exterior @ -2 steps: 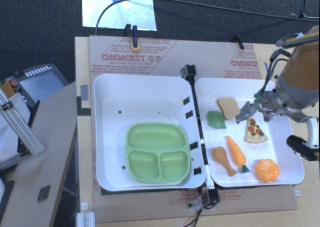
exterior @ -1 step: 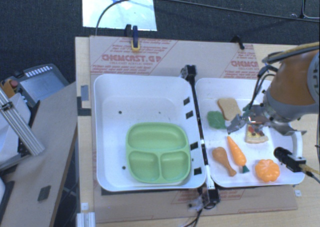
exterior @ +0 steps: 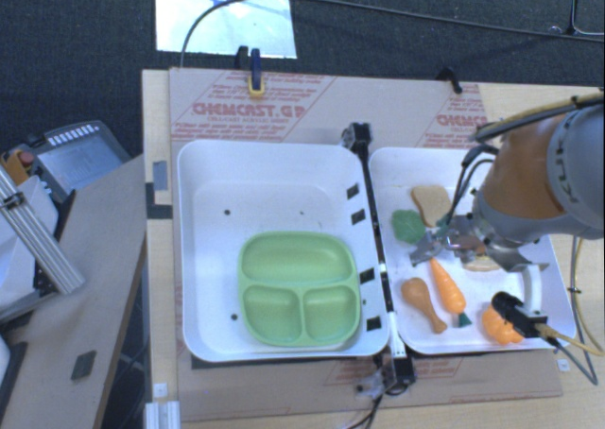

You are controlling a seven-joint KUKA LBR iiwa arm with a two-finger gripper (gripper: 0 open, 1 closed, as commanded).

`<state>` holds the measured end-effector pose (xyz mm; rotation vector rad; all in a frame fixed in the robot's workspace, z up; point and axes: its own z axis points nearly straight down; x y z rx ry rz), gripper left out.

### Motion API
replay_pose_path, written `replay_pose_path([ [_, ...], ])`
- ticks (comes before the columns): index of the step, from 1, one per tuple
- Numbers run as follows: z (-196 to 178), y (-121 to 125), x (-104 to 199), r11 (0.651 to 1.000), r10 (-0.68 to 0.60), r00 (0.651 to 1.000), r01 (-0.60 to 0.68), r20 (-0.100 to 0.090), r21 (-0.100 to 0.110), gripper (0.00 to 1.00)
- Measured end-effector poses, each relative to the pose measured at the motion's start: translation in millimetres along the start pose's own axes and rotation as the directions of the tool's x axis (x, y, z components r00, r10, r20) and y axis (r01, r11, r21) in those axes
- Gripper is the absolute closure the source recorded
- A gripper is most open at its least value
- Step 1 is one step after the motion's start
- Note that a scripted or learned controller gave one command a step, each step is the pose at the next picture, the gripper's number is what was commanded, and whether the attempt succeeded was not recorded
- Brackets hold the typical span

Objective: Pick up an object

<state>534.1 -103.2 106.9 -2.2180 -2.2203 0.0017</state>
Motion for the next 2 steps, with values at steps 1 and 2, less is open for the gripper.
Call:
replay_pose_path([
  [1, 23, 0, 0, 1.000, 0.000, 1.000, 0.000, 0.001, -0.002, 0.00],
  [2, 12, 1, 0, 1.000, 0.000, 1.000, 0.000, 0.001, -0.005, 1.00],
])
